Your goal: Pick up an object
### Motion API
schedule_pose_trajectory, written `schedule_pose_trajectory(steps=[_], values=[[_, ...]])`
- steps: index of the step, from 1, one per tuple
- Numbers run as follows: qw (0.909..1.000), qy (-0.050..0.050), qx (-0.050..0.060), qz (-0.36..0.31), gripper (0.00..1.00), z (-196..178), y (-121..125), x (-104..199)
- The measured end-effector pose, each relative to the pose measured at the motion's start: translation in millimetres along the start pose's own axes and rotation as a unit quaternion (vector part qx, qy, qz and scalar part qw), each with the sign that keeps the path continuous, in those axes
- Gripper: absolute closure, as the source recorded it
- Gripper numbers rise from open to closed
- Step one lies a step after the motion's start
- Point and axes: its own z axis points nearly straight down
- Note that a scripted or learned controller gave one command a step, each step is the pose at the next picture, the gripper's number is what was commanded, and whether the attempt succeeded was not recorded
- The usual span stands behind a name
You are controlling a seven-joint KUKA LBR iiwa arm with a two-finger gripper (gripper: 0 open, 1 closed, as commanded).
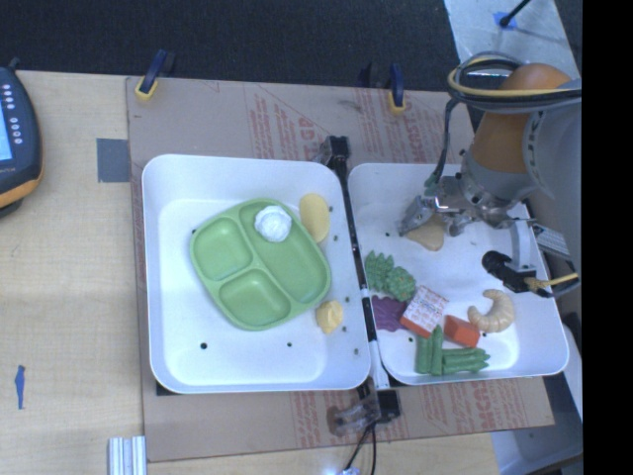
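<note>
My gripper is down in the back part of the right bin, with its fingers spread open. A tan, bread-like piece lies on the bin floor just under and in front of it, partly covered by the gripper. Nearer the front lie a green broccoli, a purple piece, a red-and-white packet, an orange-red piece, green beans and a shrimp.
The left bin holds a green divided plate with a white ball in its back compartment. A yellow potato and a small yellow piece lie beside the plate. A black-and-orange handset lies at the far left.
</note>
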Motion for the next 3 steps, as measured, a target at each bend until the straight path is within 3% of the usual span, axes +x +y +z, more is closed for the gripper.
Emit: schedule_pose_trajectory(steps=[1, 2, 3], values=[[1.0, -0.001, -0.006, -0.002, 0.0, -6, 16, -3], [1.0, 0.0, -0.005, 0.0, 0.0, -63, -20, 20], [1.0, -0.001, -0.004, -0.001, 0.0, -2, 2, 4]])
